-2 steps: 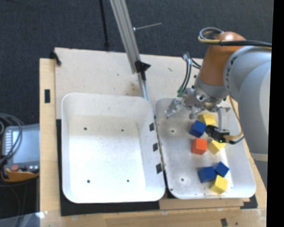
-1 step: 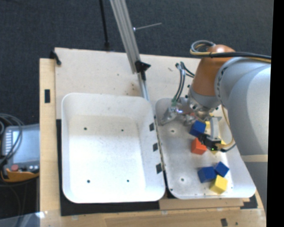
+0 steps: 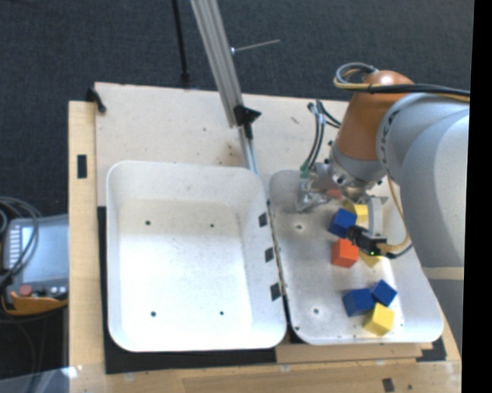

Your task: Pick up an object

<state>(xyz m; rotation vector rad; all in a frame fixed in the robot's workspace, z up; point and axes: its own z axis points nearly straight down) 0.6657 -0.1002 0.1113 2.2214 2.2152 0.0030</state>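
Inspecting: you have the end effector (image 3: 320,192) low over the far end of the right bin (image 3: 307,307), and I cannot tell how it is set; nothing is visibly held.
Candidates: a blue block (image 3: 343,222) and an orange block (image 3: 345,253) lie just beside the wrist; a second blue pair (image 3: 369,297) and a yellow block (image 3: 379,320) cluster near the bin's near end.
Handling: judged as small, rigid, light cubes with flat faces; unlikely to deform or break, though smooth sides may slip under a shallow pinch.
Hold: take your chosen block across two opposite flat faces, centred, not on a corner.
Best target: the orange block, in my judgement, since it stands slightly apart from its neighbours.
Crowding: the near-end blocks touch one another, so you have little room between them.
Edges: the bin's rim and the divider against the left bin (image 3: 131,252) bound your sideways travel.
Open room: bare floor lies left of the blocks within the right bin.
Hazard: cables (image 3: 385,246) trail beside the orange block.
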